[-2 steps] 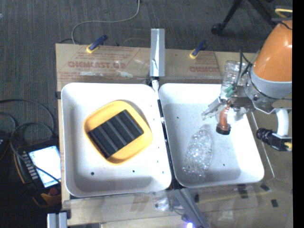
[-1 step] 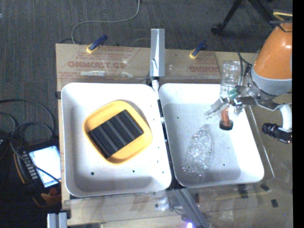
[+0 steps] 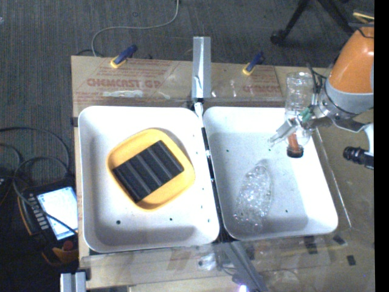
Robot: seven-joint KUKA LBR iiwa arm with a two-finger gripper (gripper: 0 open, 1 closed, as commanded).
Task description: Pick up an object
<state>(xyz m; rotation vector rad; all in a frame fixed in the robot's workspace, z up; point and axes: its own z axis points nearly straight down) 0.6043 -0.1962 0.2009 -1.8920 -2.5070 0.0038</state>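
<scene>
Bench is a brown cardboard-like board (image 3: 121, 81) with red print reading roughly "CHEMCAST GP", partly faded. Two blue-and-yellow clamps, one at (image 3: 123, 56), the other at (image 3: 254, 61), pin its far edge. A grey metal upright post (image 3: 201, 66) stands between the bins at the back. Floor around is dark grey carpet (image 3: 55, 17), with a thin white cable (image 3: 146, 23) looping across it and black office chair legs (image 3: 310, 5) top right. A tablet-like screen device with orange-edged case (image 3: 51, 212) lies on the floor at left.

Left shallow white plastic bin (image 3: 97, 224) holds a yellow rounded-square plastic dish with a black ribbed insert (image 3: 151, 168), sitting near the bin's middle. Right shallow white plastic bin (image 3: 316, 212) holds a clear crinkled plastic bottle (image 3: 254, 194), lying on its side toward the near-middle of the bin.

My gripper (image 3: 296, 140) hangs over the far right part of the right bin, with the orange band of my arm (image 3: 355, 59) above it. A clear plastic bottle with an orange-red cap (image 3: 298, 105) shows at my fingers, cap end down; it looks pinched between them, off the bin floor. The crinkled bottle lies well apart from my gripper, toward the near left.
</scene>
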